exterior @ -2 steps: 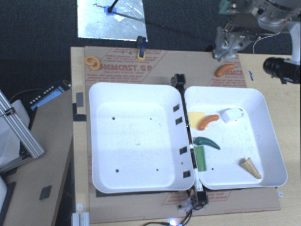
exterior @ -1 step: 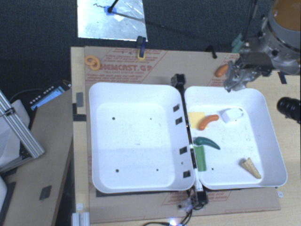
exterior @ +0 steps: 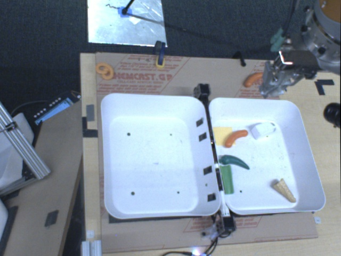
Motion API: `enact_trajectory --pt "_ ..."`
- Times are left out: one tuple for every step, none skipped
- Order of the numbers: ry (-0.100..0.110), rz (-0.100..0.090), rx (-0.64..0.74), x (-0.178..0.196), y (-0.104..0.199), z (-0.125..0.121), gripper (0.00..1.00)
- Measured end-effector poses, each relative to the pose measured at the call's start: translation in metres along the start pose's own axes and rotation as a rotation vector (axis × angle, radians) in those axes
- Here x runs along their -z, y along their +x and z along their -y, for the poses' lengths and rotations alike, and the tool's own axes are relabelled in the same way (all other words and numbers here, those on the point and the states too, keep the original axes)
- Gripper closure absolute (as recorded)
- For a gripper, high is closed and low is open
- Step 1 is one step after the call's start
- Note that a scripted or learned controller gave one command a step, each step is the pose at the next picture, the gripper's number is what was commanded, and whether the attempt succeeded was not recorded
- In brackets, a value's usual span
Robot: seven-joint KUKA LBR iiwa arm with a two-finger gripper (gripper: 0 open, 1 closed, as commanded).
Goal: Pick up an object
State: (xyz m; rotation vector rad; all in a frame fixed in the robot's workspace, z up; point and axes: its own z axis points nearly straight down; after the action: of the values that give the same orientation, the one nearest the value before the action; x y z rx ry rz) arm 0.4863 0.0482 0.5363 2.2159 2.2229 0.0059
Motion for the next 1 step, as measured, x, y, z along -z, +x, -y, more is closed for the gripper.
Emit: enact_trajectory --pt "0.001 0.003 -0.011 -0.0008 -0.0849 0.0005 1.00"
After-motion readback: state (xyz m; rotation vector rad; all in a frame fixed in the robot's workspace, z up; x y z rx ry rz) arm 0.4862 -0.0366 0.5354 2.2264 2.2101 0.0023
